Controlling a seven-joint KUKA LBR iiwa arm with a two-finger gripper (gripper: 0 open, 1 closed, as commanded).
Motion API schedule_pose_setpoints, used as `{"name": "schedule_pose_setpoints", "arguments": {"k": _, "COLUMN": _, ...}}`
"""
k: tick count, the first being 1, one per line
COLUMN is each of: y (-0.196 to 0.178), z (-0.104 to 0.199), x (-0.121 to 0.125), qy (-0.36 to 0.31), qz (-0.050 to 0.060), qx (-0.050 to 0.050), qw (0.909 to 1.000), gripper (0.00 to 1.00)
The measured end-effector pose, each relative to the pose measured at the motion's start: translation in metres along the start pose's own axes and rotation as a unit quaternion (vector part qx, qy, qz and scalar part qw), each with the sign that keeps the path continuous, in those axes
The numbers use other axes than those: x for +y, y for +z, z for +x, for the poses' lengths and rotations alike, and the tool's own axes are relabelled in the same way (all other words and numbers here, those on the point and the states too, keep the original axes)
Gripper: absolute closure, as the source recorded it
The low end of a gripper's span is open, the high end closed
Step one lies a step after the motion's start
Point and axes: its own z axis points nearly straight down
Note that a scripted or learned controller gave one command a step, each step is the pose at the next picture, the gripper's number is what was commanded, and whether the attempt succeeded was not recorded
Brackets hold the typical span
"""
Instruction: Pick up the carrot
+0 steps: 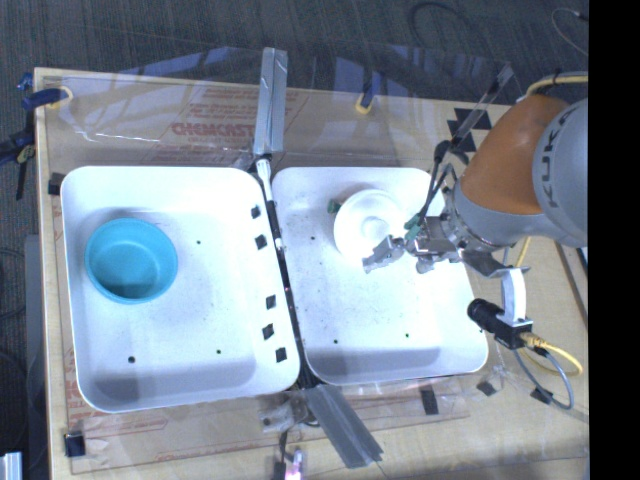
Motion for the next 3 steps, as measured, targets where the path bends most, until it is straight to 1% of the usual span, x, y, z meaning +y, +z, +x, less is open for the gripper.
{"name": "schedule_pose_setpoints", "arguments": {"k": 1, "y": -0.01, "z": 0.0, "x": 0.001, "qy": -0.003, "qz": 0.0, "qx": 0.0, "qw": 1.0, "gripper": 1.0}}
{"name": "schedule_pose_setpoints", "arguments": {"k": 2, "y": 0.089, "z": 0.041, "x": 0.085, "qy": 0.09, "qz": 0.001, "qx": 0.0, "qw": 0.9959, "gripper": 1.0}}
{"name": "schedule_pose_setpoints", "arguments": {"k": 3, "y": 0.089, "z": 0.041, "x": 0.085, "qy": 0.09, "qz": 0.001, "qx": 0.0, "qw": 0.9959, "gripper": 0.0}}
